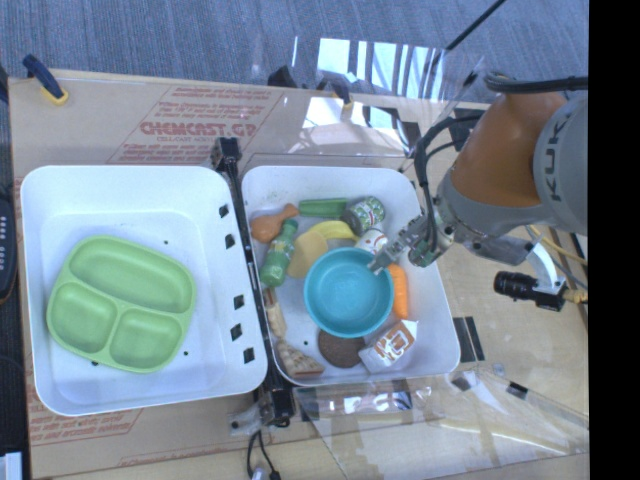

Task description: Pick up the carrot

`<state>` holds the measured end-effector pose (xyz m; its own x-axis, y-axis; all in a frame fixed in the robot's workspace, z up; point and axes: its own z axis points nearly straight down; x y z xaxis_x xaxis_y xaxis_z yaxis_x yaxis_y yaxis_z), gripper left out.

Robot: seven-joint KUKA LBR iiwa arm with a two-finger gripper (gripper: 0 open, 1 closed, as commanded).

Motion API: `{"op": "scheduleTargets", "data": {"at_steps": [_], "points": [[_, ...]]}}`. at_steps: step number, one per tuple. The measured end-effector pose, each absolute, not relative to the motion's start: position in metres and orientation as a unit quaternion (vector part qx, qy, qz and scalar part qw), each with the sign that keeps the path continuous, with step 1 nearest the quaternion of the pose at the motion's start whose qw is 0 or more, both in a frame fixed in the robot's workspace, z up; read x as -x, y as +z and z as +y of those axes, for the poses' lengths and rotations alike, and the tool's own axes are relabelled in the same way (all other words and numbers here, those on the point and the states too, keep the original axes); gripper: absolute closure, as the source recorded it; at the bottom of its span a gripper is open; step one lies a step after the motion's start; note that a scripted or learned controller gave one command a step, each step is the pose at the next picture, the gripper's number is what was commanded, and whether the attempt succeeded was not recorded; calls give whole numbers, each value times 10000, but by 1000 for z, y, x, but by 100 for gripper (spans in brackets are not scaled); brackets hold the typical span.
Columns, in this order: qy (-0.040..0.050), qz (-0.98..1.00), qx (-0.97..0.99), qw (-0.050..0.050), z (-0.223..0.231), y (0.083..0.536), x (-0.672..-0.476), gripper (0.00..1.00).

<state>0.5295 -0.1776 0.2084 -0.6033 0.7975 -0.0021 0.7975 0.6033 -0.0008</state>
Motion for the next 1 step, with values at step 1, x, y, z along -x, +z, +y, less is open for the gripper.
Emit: {"op": "scheduleTargets", "data": {"at_steps": [1], "points": [[-20, 7961, -6051, -49, -181, 177, -503, 100]]}}
